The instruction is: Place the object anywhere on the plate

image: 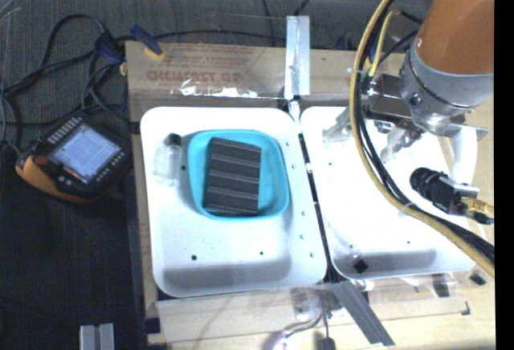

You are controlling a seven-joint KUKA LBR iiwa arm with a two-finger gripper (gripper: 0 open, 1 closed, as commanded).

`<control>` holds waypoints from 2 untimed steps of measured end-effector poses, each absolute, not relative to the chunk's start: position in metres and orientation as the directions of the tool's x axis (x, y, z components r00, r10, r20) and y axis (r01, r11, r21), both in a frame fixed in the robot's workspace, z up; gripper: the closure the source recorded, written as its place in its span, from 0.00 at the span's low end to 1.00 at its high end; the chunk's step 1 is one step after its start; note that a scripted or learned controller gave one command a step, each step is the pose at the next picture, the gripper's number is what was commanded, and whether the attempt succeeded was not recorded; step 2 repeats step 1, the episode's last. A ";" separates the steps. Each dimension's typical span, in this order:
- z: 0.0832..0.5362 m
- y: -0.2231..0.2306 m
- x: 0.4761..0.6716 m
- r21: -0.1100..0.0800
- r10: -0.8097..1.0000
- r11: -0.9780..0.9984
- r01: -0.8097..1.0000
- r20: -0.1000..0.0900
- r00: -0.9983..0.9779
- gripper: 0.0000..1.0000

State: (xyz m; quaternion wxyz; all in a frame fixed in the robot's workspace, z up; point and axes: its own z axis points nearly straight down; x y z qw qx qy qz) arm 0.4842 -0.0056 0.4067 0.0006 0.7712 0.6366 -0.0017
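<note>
Grey ridged block lies flat on the blue plate in the left bin — placement looks done. Arm hangs over the right bin; finger state cannot be told. Risk, as I judge it: another reach left could knock the small bottle touching the plate's left rim, or nudge the block off.

Wooden bench, two white bins on it: left, right, side by side
</note>
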 end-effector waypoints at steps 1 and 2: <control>0.433 -0.092 0.484 -0.002 0.932 -0.363 0.932 -0.004 0.363 0.00; 0.433 -0.092 0.484 -0.002 0.932 -0.363 0.932 -0.004 0.363 0.00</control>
